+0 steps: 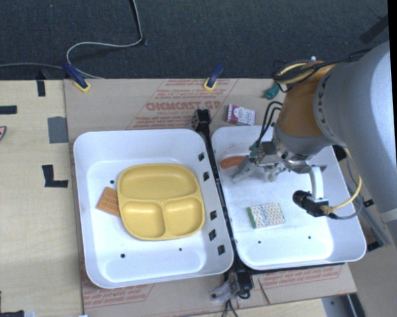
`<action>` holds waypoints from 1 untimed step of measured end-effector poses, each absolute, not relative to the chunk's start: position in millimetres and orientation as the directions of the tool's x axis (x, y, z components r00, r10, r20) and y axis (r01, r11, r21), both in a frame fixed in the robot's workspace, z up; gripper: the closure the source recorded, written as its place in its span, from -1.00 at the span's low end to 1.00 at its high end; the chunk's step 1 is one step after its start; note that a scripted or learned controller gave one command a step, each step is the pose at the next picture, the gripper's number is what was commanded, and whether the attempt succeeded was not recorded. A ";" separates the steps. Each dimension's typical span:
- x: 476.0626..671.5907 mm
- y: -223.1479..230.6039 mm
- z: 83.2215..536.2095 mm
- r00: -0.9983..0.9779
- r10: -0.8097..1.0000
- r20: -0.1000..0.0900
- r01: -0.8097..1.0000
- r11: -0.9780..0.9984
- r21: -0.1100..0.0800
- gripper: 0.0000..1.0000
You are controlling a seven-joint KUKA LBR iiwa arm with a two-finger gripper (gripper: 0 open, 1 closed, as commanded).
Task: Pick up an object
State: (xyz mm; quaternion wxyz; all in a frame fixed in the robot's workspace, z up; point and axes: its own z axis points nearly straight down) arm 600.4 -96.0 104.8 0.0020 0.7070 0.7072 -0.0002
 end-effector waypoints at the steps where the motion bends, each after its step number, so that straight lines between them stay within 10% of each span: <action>1: 569.3 -106.7 86.4 -0.002 1.000 -0.001 1.000 0.002 0.004 -1.00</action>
